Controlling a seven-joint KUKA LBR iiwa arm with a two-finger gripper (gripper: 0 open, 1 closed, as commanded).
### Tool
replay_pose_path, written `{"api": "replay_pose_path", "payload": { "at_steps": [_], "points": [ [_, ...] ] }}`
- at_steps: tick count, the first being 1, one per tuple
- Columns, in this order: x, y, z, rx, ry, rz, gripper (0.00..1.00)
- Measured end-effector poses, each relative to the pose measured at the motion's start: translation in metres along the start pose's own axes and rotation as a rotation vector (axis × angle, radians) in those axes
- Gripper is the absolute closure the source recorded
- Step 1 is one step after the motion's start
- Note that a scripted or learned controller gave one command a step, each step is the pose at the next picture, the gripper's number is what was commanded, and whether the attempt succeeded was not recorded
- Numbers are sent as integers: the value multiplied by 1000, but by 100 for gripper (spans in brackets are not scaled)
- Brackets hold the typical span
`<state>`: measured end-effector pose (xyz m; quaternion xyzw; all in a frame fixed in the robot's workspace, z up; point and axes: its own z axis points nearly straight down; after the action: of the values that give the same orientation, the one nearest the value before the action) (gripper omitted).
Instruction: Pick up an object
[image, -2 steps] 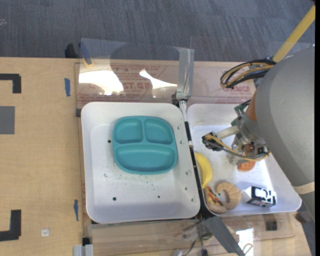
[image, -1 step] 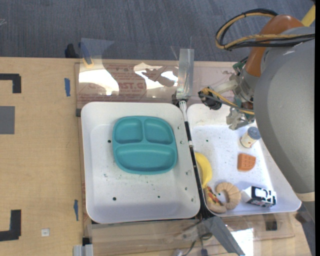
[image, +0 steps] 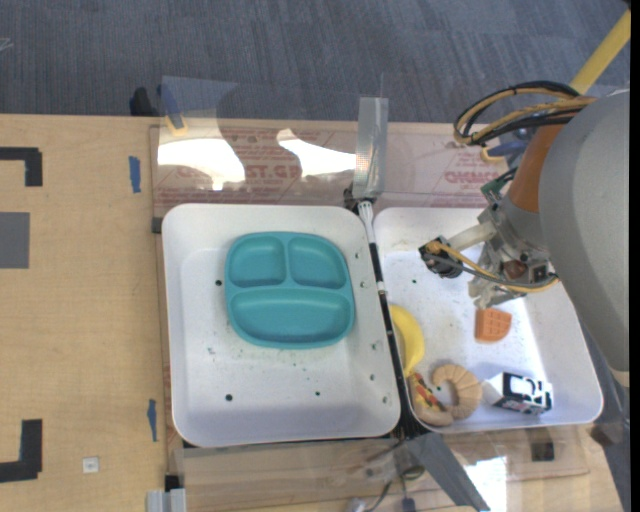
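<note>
- We see a small orange block (image: 492, 325), squarish with a ridged or waffled face, lying flat on the floor of the right bin (image: 570, 330).
- The grey arm (image: 600, 220) comes in from the right, its orange band above the wrist, yellow and black cables looping over the top, and it bends down into the right bin.
- The jaws (image: 490, 295) point down at the bin floor; we cannot tell whether they are spread or closed, as the wrist hardware hides the tips.
- The orange block sits directly beneath the jaws, touching or nearly touching them; we cannot make out whether it lies between them.
- Farther below the jaws, toward the bin's near edge, lie a tan ring-shaped toy (image: 448, 390) and a black-and-white box (image: 525, 392).
- To the lower left of the jaws a yellow banana (image: 406, 335) rests against the bin's left wall.
- Well to the left of the jaws, in the left bin (image: 190, 330), sits a teal divided plate (image: 290, 288).
</note>
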<state>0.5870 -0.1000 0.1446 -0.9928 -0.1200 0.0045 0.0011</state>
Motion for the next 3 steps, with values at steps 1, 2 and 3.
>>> {"api": "replay_pose_path", "payload": {
  "at_steps": [1, 2, 3],
  "points": [
    [-21, 28, 47, -4, 16, 37, 100],
    [67, -4, -45, -2, 17, 32, 100],
    [25, 21, -42, -1, 5, 42, 100]
  ]
}}
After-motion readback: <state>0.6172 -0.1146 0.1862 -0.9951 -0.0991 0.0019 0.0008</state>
